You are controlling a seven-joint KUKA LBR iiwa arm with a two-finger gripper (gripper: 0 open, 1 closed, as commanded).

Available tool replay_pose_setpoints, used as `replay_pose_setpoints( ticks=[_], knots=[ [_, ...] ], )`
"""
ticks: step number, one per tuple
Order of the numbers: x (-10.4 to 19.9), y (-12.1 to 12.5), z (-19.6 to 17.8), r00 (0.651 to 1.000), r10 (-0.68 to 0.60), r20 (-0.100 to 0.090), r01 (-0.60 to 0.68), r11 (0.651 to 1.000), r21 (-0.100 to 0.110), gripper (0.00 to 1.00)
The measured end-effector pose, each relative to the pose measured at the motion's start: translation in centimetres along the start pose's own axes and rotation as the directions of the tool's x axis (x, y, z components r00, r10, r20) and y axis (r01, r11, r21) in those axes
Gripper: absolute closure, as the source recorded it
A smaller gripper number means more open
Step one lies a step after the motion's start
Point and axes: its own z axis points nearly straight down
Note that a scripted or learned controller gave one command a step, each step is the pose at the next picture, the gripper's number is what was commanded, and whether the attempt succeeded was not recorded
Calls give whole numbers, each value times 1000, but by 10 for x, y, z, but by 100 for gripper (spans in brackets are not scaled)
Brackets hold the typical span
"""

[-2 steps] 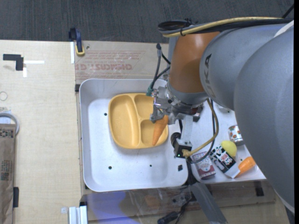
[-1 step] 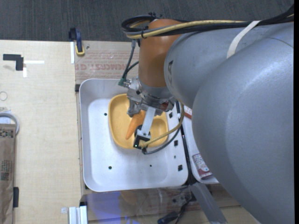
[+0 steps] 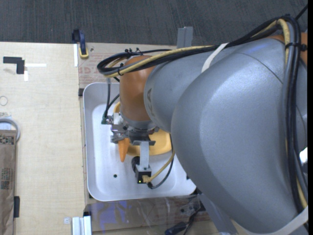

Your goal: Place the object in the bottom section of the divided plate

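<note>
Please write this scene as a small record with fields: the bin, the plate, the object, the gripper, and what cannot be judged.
bin: shallow white plastic bin on the pale wooden bench
plate: yellow plate inside the bin, mostly hidden by the grey arm; sections not visible
object: orange tapered piece, pointing down the image, close under the gripper
gripper: low over the bin's middle
cannot judge: whether the piece is gripped or rests on the plate
</note>
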Motion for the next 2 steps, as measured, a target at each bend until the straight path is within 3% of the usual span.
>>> replay_pose_setpoints(
  ticks=[1, 2],
  knots=[
    [-4, -48, 1, 989, -149, -6, 149, 988, -45, 100],
    [-5, -9, -15, 991, -132, 0, 132, 991, 3, 100]
  ],
)
